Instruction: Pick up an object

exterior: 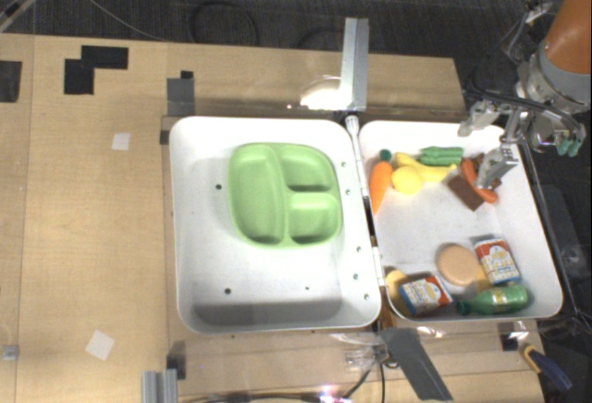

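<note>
Camera view shows two white bins side by side on the bench. The left bin (199,235) holds a green tray (282,193) with three compartments, lying near its middle. The right bin (416,235) holds the toy food.

At 12 o'clock of the right bin there is a green pod (440,154), with a yellow lemon (407,177) just below it and a carrot (379,186) at about 10 o'clock, close to the wall between the bins. A brown block (466,191) lies at 1 o'clock, touching something orange (475,177) beside it.

At 5 o'clock there is a group: a round tan disc (457,265), a small can (496,260) just to its right, a box (421,294) at 6 o'clock, and a green bottle (495,300) along the bottom wall.

The arm comes in from 2 o'clock. The gripper (497,165) hangs over the 1 o'clock corner of the right bin, just above the brown block. I cannot tell how wide it is, and nothing is seen held in it.
</note>
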Robot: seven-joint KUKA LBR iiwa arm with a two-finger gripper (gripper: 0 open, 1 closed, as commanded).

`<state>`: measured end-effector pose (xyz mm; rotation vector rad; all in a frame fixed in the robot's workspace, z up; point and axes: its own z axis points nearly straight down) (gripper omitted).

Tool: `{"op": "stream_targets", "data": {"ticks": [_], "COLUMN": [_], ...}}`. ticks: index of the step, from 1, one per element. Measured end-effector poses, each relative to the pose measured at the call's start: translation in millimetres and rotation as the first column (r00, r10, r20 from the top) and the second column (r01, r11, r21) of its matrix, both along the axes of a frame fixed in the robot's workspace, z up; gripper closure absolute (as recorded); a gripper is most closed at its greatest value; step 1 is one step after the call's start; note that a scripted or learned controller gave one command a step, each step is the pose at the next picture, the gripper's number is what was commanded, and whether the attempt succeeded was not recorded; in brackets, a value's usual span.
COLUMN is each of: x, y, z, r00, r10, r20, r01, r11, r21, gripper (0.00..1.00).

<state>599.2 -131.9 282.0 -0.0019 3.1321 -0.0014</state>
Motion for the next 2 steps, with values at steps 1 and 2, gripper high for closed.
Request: {"op": "stream_targets", "data": {"ticks": [1, 2], "x": [38, 62], "y": [-11, 51], "z": [-166, -193], "r00": [0.988, 0.967], "r10": [0.152, 0.255], "r20": [0.008, 0.005], "r01": [-0.152, -0.255], "r11": [0.988, 0.967], "r21": [-0.004, -0.002], "gripper": [0.00, 0.00]}}
